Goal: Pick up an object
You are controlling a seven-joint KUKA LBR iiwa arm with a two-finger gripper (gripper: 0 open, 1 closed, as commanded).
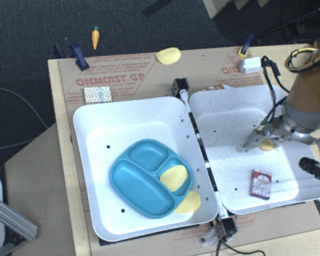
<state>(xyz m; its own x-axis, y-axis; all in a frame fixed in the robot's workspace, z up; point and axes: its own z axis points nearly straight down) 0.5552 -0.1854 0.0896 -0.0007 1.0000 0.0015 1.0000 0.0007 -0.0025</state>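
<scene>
Yellow piece under the gripper, right bin

Yellow piece [268,144] lies on the floor of the right bin [225,104], toward its right edge, about midway between the far and near rims. The gripper [260,138] is down on it, the metal fingers [253,141] reaching leftward along the bin floor; the yellow shows right at the fingers, touching or nearly so. Whether the jaws are apart or closed on it cannot be made out from this angle.

Arm [309,96] comes in over the right rim of the right bin, orange band uppermost, grey wrist below it bent down and to the left toward the bin floor. Dark cables loop off its far side.

Right bin also holds a small red and white packet [261,184], flat on the floor near the near-right corner, well apart from the gripper.

Left bin [92,125] holds a blue divided tray [140,183], set at a slant in the middle. A yellow item [174,176] sits in the tray's right compartment. A second yellow item [188,203] lies on the bin floor just beside the tray's near-right edge, close to the bin's near-right corner.
</scene>
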